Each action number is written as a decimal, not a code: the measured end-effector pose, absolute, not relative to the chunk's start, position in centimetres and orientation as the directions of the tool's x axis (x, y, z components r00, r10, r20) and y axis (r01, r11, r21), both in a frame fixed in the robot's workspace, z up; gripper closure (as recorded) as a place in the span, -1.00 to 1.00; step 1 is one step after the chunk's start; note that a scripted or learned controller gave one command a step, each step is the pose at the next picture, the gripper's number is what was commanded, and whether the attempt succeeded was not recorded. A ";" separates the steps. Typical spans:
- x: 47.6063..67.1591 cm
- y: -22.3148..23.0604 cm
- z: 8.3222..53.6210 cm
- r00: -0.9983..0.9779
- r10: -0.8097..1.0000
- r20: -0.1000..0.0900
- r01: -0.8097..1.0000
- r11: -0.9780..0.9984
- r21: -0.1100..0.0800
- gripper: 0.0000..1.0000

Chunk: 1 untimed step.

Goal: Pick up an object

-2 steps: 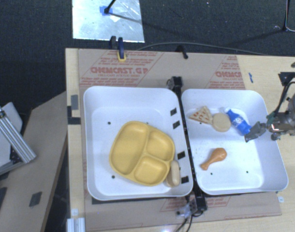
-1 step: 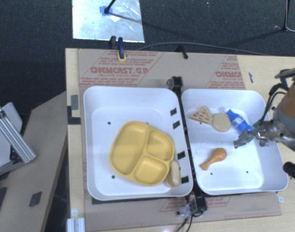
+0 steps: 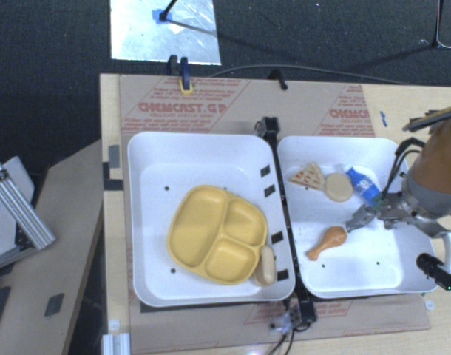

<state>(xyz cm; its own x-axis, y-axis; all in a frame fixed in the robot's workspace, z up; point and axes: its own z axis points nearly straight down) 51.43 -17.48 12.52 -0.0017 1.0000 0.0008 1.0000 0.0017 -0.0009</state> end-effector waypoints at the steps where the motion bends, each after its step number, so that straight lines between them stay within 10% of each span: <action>1: 51.5 -17.6 13.8 -0.002 1.000 -0.001 1.000 0.002 0.003 1.00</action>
